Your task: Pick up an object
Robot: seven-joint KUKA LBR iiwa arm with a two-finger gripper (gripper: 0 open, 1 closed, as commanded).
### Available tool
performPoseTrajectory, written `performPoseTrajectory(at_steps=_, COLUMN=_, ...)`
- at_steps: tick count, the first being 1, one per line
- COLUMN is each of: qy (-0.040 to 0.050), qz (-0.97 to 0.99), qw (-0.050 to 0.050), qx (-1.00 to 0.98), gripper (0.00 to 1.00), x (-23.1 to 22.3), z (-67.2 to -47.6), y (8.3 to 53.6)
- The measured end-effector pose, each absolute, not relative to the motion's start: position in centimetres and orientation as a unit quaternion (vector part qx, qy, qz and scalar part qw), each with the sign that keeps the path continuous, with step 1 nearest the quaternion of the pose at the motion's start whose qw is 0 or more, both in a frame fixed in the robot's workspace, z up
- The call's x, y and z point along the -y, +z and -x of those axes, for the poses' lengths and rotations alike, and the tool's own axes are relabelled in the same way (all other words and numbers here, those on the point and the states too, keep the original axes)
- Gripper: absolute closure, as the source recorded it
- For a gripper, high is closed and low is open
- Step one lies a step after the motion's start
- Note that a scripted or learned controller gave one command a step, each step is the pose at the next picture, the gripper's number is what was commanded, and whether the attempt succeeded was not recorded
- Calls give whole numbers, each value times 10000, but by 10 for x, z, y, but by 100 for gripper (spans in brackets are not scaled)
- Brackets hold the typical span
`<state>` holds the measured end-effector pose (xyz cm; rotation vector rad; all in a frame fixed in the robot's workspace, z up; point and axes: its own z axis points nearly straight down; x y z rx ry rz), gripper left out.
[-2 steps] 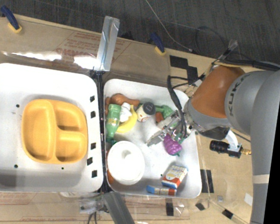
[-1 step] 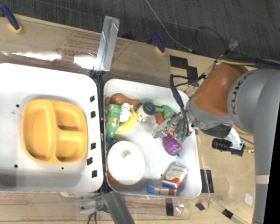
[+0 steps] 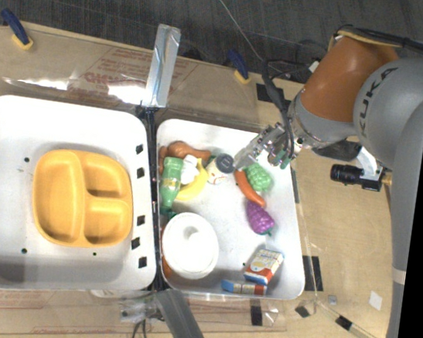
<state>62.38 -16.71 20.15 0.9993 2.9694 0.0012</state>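
So far nothing looks lifted: the hand (image 3: 270, 154) hangs at the upper right of the right bin (image 3: 296, 215), its state impossible to tell, just above the carrot (image 3: 250, 188) and green toy (image 3: 259, 178), which lie in the bin

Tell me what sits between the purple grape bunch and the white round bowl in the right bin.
Bare white bin floor separates the purple grape bunch from the white round bowl, as seen in the overhead camera view.
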Motion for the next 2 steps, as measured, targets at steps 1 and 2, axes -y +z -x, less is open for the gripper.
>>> performPoseTrajectory(at_steps=1, qy=-3, qz=-4564, qw=18, qx=-8897, gripper=100, x=165, z=-629, y=247)
performPoseTrajectory(at_steps=2, qy=-2, qz=-4563, qw=11, qx=-8898, gripper=0, x=164, z=-629, y=246)
